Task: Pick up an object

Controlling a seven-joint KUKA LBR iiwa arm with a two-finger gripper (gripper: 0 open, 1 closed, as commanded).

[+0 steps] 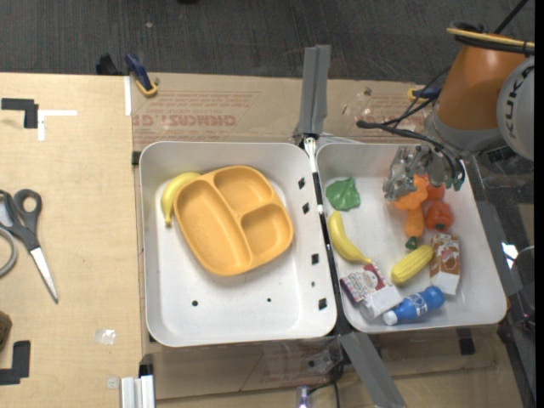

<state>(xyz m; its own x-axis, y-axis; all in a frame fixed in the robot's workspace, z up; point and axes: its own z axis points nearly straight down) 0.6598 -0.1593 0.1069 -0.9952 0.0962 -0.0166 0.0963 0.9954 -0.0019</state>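
The gripper [414, 177] sits low in the right bin [484, 228], right over a cluster of orange toy vegetables [422, 206] at the back; I can't tell how its fingers stand. That orange cluster runs lengthwise toward the bin's front, its near end by a corn cob [411, 263] lying slantwise. Further off lie a banana [344, 239], a green leaf [342, 194] and a blue bottle [415, 307]. The left bin [161, 304] holds a yellow divided plate [231, 219].
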